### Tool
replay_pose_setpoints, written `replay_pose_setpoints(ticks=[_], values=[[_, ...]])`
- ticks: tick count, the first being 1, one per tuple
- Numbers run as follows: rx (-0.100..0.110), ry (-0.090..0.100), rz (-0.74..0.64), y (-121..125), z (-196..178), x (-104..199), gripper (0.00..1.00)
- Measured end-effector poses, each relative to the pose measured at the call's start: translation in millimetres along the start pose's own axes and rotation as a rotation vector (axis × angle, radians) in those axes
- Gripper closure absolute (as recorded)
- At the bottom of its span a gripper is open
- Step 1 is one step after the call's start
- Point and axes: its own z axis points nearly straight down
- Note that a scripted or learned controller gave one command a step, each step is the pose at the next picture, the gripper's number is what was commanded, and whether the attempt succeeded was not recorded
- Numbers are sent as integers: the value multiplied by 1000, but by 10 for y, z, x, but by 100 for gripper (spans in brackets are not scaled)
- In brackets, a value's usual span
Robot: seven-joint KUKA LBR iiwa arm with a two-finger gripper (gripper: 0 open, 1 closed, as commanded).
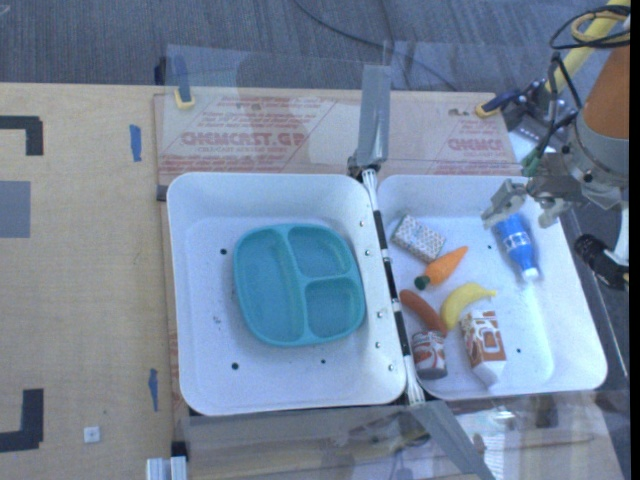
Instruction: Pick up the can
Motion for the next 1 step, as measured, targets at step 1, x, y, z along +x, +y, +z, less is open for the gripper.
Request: replay_pose_setpoints(ticks=[1], values=[[-1,-1,-84,245,578,-692,0]])
